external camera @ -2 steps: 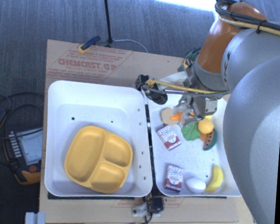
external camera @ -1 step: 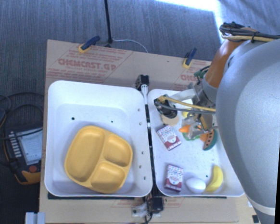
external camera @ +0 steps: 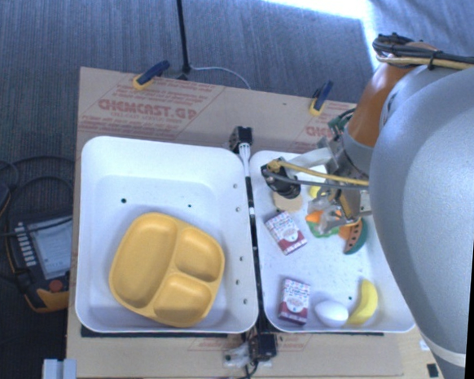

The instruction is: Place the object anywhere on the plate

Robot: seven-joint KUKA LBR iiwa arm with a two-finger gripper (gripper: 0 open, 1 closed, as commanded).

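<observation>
A yellow plate (external camera: 165, 269) with three compartments lies in the left bin (external camera: 108, 166), with nothing on it. My gripper (external camera: 331, 207) hangs low over the upper part of the right bin (external camera: 337, 270), far right of the plate. Just under it lie a small orange and green thing (external camera: 320, 222) and an orange, carrot-like piece with a green end (external camera: 353, 235). I cannot make out anything held in the gripper. The arm's grey body hides the bin's right side.
The right bin also holds a red and white box (external camera: 286, 232), a second such box (external camera: 294, 300), a white egg (external camera: 331, 313), a banana (external camera: 365, 303) and a beige round thing (external camera: 287, 202). A raised ridge (external camera: 250, 226) separates the bins.
</observation>
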